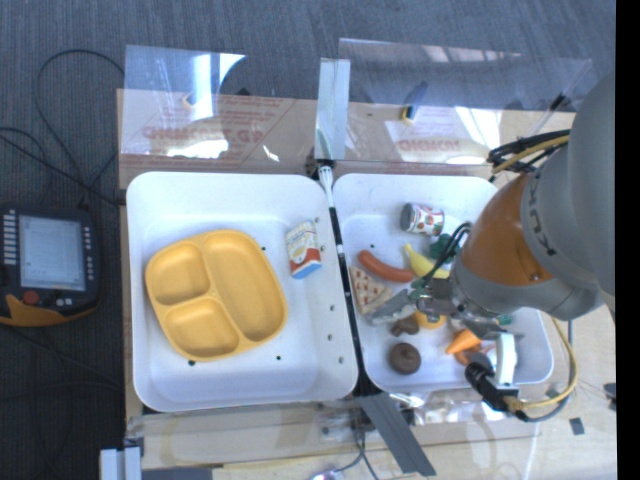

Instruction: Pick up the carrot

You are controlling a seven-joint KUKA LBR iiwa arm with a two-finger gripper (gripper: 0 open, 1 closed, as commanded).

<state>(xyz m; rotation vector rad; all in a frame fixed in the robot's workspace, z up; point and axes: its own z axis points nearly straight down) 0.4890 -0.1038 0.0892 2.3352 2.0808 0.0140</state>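
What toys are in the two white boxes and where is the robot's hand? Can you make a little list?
left bin: yellow divided plate, small carton
right bin: can, hot dog, pizza slice, chocolate donut, banana, carrot
gripper: over the right bin, just up and left of the carrot
gripper fingers: cannot tell
carrot held: no, it lies on the bin floor
arm: reaches in from the right
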